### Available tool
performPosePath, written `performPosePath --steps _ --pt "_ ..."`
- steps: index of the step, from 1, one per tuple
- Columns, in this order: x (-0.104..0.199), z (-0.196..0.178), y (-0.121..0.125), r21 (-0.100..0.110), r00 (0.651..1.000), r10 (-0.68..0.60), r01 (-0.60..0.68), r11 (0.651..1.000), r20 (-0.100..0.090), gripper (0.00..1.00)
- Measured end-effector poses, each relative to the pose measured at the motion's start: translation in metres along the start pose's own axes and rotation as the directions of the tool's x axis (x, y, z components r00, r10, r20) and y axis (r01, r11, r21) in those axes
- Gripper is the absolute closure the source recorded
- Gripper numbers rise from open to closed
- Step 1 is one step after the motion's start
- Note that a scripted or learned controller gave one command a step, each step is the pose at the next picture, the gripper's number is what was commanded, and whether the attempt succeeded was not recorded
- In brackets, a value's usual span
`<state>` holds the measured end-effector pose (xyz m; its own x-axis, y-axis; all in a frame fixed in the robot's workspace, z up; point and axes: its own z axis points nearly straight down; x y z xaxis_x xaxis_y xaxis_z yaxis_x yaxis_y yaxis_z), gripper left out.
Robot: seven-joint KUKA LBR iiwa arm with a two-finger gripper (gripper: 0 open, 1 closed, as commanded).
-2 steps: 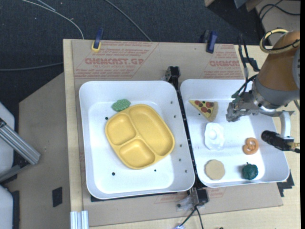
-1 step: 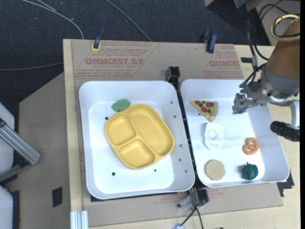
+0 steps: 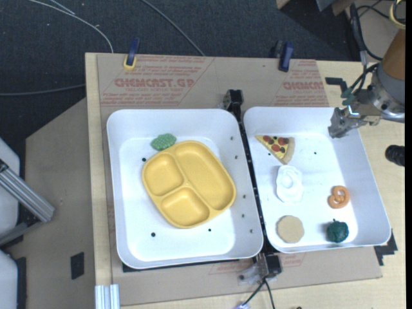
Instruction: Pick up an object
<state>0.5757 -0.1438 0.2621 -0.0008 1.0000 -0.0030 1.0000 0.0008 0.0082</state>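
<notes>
Overhead, the grey metal claw (image 3: 339, 122) hovers at the right white bin's (image 3: 368, 172) far right corner. Whether it is clenched, I cannot tell. A triangular pizza slice toy (image 3: 277, 145) lies near the bin's far left corner.

Lab: clamped bench (image 3: 193, 76), loose cables (image 3: 77, 15)

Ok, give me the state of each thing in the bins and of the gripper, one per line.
yellow divided plate: upright in left bin, compartments bare
green leafy piece: in left bin, touching the plate's rim
pizza slice: flat, right bin
white piece: flat, right bin
pretzel: flat, right bin
tan round cookie: flat, right bin
dark green piece: right bin
gripper: above right bin's far right edge, holding nothing
</notes>
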Motion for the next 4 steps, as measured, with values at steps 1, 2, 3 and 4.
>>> performPosePath --steps 1,2,3,4 --pt "0.048 -0.002 -0.020 0.011 1.000 -0.001 0.001 1.000 -0.004 1.00" --pt "0.108 0.003 -0.035 0.012 1.000 -0.004 0.004 1.000 -0.005 1.00" --pt "0.154 0.019 -0.051 0.013 1.000 -0.003 0.003 1.000 -0.005 1.00" --pt "0.197 0.017 -0.064 0.011 1.000 -0.001 0.001 1.000 -0.004 1.00"
